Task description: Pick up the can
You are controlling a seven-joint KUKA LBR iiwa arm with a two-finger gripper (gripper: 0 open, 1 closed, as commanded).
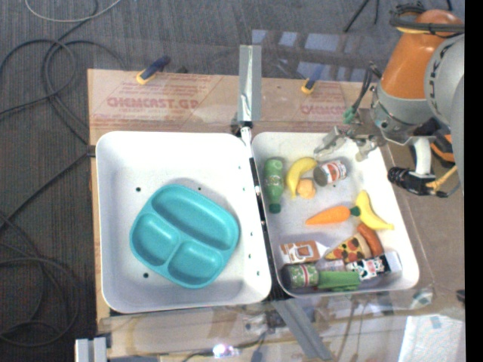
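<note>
**Gripper poised above the can in the right bin**

The arm (423, 51) reaches in from the right, its orange band high at the upper right corner. The gripper (346, 143) hangs over the back part of the right bin (407, 262), with its fingers (330, 142) spread apart and nothing between them. One finger points toward the left, the other (366, 148) toward the right.

The can (330, 173) lies on its side just below the gripper, near the back of the right bin. It has a red and white label and a grey end facing left. It is not held; whether a fingertip touches it cannot be told.

Just left of the can sit a banana (299, 173) and a small orange piece (306, 189), touching each other. Further left a green bottle (273, 185) lies along the bin's left wall. In front of the can a carrot (329, 216) lies crosswise, and a second banana (371, 211) rests by its right end. The front of the bin holds a crowd of things: a small carton (300, 250), a slice of pizza (347, 249), a sausage (370, 240), a green-labelled jar (302, 275) and a dark bottle (373, 267).

The left bin (113, 172) holds a teal divided plate (185, 234), tilted against the bin floor. Both bins rest on the counter (166, 100), side by side and touching.
</note>
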